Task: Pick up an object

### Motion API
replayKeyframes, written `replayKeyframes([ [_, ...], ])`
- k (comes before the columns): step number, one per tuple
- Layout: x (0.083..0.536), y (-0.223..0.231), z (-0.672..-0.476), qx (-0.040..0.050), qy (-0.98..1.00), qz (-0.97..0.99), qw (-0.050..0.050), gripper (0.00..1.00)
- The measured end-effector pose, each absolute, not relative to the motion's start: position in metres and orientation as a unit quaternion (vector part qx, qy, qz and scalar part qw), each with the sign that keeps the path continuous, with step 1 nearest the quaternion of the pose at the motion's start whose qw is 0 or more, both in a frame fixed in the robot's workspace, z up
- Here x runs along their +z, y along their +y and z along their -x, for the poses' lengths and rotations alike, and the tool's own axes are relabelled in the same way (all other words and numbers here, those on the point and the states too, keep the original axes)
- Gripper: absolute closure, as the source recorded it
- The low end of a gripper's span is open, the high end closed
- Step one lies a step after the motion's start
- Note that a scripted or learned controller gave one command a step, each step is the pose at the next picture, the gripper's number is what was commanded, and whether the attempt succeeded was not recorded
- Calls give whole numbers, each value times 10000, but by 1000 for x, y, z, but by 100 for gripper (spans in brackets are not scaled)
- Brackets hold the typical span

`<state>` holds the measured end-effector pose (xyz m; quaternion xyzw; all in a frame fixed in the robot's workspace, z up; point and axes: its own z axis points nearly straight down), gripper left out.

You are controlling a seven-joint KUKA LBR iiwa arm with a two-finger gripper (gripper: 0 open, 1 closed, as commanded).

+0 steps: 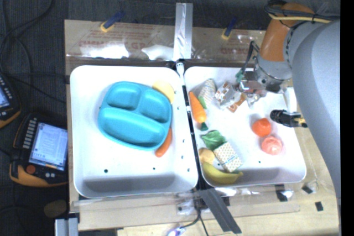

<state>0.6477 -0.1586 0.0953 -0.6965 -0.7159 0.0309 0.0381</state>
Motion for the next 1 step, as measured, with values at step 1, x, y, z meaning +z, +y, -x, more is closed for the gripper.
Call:
replayKeyframes([
  [1, 174, -116, -643, 24, -6982, 7159, 2, 100],
])
